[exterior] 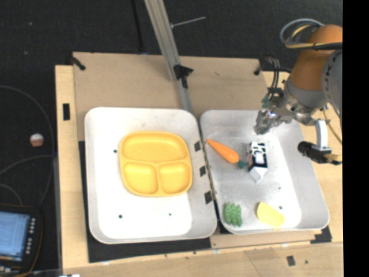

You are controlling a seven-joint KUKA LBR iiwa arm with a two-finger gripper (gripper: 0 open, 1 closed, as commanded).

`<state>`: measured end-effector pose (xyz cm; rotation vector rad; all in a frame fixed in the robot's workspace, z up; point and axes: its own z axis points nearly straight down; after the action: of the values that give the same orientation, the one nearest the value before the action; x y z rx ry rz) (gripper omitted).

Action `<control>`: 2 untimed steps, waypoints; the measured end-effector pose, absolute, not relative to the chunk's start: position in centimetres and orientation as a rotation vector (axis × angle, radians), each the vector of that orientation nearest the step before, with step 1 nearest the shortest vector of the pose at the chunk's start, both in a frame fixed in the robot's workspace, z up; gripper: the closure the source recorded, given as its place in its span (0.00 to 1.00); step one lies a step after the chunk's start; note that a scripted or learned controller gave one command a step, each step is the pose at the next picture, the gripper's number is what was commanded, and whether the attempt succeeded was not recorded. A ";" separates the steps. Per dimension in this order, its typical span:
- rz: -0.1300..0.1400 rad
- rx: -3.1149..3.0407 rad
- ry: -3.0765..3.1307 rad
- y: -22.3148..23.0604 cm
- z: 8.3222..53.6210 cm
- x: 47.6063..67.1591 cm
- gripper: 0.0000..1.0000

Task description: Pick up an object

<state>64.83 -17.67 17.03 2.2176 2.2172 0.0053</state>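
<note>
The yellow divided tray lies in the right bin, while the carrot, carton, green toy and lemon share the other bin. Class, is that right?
Not quite. The camera view shows the yellow divided tray in the left bin; the carrot, carton, green toy and lemon share the right bin.

Right bin [300,180] floor lies bare between carrot [223,150], carton [258,161] and lemon [270,214].
</note>
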 end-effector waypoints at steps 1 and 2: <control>0.007 2.212 2.220 -17.1 22.9 65.7 1.00; 0.004 2.214 2.223 -17.2 25.6 65.8 1.00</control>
<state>65.84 -17.25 25.60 2.2138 2.2227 0.0045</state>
